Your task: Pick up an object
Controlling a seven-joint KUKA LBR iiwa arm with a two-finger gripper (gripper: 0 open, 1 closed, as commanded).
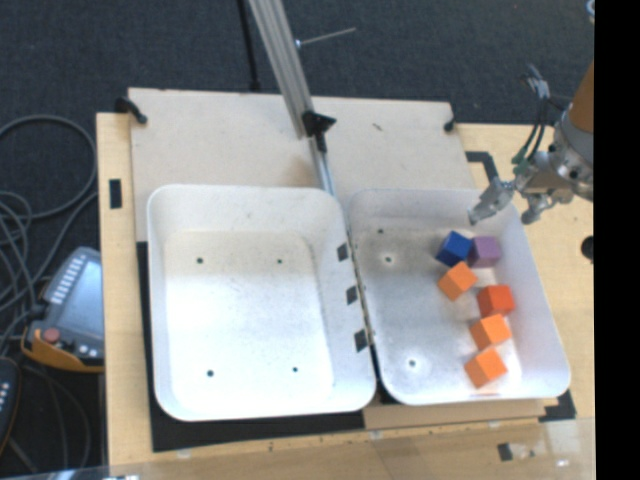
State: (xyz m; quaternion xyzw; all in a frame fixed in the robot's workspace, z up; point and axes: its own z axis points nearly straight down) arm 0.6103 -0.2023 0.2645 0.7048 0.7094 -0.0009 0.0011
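My gripper (513, 203), at the right of the frame over the right bin's (400, 218) upper right rim, has its fingers spread apart, grasping nothing. Below it in that bin lie a blue cube (456, 247), a purple cube (487, 249) and four orange cubes (457, 282). The left bin (170, 218) adjoins it.

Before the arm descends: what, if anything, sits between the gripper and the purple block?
Nothing visible does. The gripper hangs above the right bin's far edge; the purple block lies just below it, blue block alongside.
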